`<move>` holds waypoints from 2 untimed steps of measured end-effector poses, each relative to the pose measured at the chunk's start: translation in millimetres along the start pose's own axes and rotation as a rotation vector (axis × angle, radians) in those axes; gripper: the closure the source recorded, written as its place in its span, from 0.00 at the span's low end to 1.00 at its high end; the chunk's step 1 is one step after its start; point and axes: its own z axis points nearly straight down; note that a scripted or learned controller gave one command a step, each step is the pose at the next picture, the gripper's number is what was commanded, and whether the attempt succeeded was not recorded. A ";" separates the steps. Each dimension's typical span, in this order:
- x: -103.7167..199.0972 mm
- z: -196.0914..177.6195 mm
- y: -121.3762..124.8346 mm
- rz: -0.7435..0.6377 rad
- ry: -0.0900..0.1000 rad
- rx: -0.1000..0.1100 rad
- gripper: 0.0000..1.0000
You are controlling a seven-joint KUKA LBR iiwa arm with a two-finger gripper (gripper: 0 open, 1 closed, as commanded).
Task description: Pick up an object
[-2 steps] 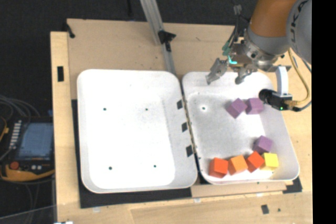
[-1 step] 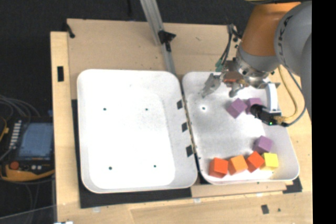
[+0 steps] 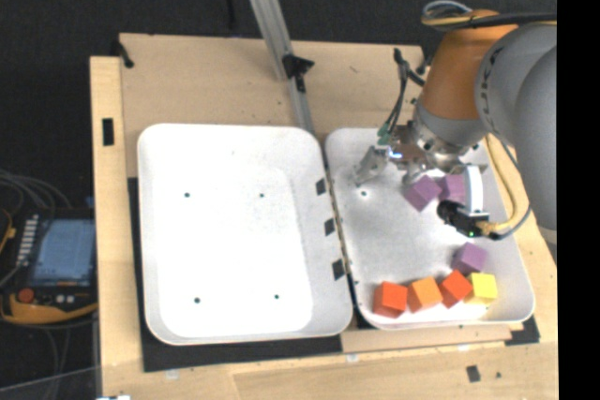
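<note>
A: Since we only have the overhead camera view, what's the arm (image 3: 487, 80) doing?

B: Reaching in from the right over the right bin (image 3: 375, 220). End effector (image 3: 412, 166) sits above the bin's upper half, orange band just above the wrist. Can't tell whether it's open or closed, wrist body blocks it

A: Anything in the grip?

B: Not that I can confirm. A purple block (image 3: 423, 192) sits right at the end effector's lower edge, tilted, but whether it's clamped or just lying beside it is unclear

A: Other candidates?

B: Second purple block (image 3: 471, 256) lower right in the same bin. Below it a row along the near wall: red-orange block (image 3: 390, 298), orange block (image 3: 425, 293), another red-orange block (image 3: 456, 287), yellow block (image 3: 484, 285), all touching or nearly so

A: Left bin (image 3: 225, 229)?

B: White, a few small dark dots on its floor. Both bins sit side by side on the wooden worktop (image 3: 187, 61). Metal rail (image 3: 267, 5) slants down from the top toward the gap between them
</note>
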 end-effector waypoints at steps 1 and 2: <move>-1.0 52.4 -0.7 0.001 0.001 0.000 0.00; -2.5 37.6 1.5 0.009 0.000 -0.009 1.00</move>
